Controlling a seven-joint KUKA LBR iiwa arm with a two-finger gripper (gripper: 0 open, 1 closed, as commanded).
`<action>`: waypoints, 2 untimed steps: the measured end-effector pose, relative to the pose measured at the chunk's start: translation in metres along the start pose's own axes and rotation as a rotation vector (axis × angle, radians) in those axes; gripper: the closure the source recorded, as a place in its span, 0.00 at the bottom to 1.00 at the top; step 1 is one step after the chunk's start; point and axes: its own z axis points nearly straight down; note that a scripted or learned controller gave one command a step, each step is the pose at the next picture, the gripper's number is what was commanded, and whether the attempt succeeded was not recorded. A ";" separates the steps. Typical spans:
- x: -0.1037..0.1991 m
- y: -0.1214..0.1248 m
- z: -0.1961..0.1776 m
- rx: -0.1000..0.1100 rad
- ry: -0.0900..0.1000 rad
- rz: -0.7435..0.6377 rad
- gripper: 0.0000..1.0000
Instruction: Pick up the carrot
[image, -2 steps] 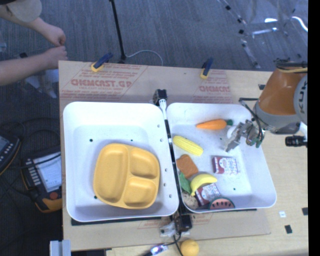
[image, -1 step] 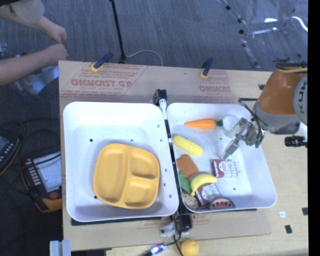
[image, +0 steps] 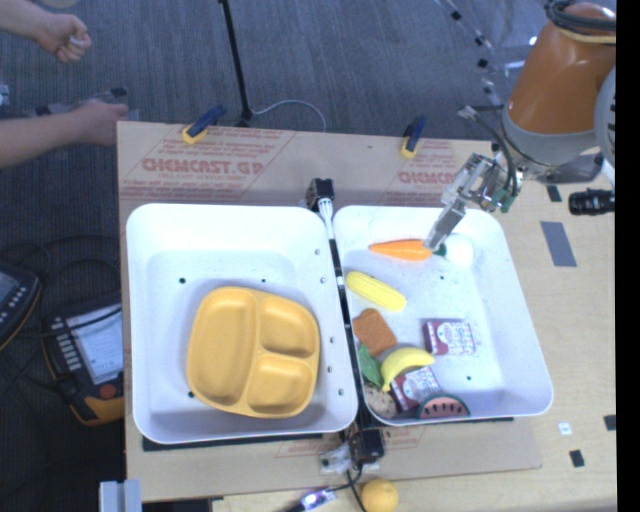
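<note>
At the back of the right white bin (image: 520, 330) lies the carrot (image: 400, 249), orange and stretched out sideways, close to the bin's far wall. The gripper (image: 440, 238) reaches down at a slant from the upper right, and its tip sits just at the carrot's right end, touching it or nearly so. From this angle it cannot be told how the gripper is set, nor whether it has any hold on the carrot. Above it rises the arm (image: 560, 80), its broad orange band filling the upper right corner.

Nearer the camera in the same bin, a yellow corn cob (image: 375, 291) lies just in front of the carrot. Further forward come a brown toy biscuit or bread slice (image: 374, 331), a banana (image: 405, 362), two small printed cartons (image: 447, 337), and a watermelon slice (image: 443, 407) against the front wall.

A yellow divided plate (image: 255, 350) with three compartments rests in the left white bin (image: 160, 260). Both bins stand side by side on a brown board laid over the bench (image: 580, 300). A lemon (image: 378, 494) sits on the bench in front of the bins.
</note>
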 end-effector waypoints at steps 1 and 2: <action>0.006 -0.004 0.084 0.014 0.029 0.025 0.00; 0.001 0.013 0.142 0.002 -0.002 0.262 0.00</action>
